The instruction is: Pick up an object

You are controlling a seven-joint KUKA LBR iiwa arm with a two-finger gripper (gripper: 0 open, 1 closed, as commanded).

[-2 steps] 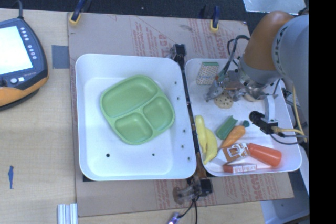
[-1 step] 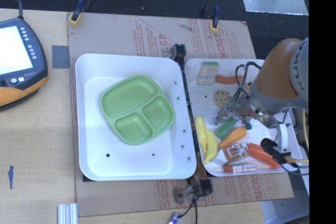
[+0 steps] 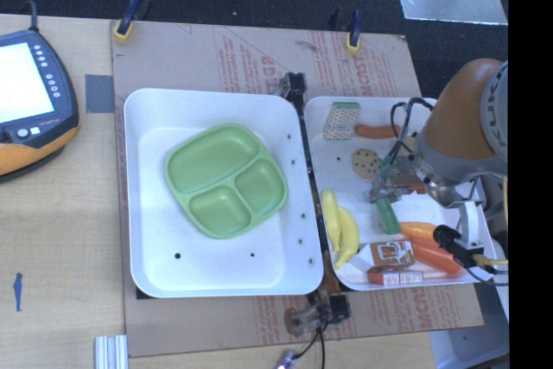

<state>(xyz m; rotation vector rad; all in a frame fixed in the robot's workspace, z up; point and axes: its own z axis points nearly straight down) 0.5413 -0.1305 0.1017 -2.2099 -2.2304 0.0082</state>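
My gripper (image 3: 385,188) reaches down into the right bin (image 3: 321,153) from the right, under the orange band of the arm. Its tips sit at the upper end of a green cucumber-like piece (image 3: 388,218); the view does not show anything held between them. Around it in the right bin lie two yellow bananas (image 3: 340,228), a round cookie (image 3: 365,160), a pink sausage (image 3: 374,131), a green-topped sandwich piece (image 3: 340,120), an orange carrot (image 3: 422,231), a brown box (image 3: 393,253) and a red strip (image 3: 393,276).
The left bin (image 3: 147,186) holds a green divided plate (image 3: 226,179). A tablet-like pendant (image 3: 30,104) lies on the bench at far left. Clamps (image 3: 353,32) fix the cardboard at the back. A cable-bearing part of the arm (image 3: 467,246) overhangs the right bin's right side.
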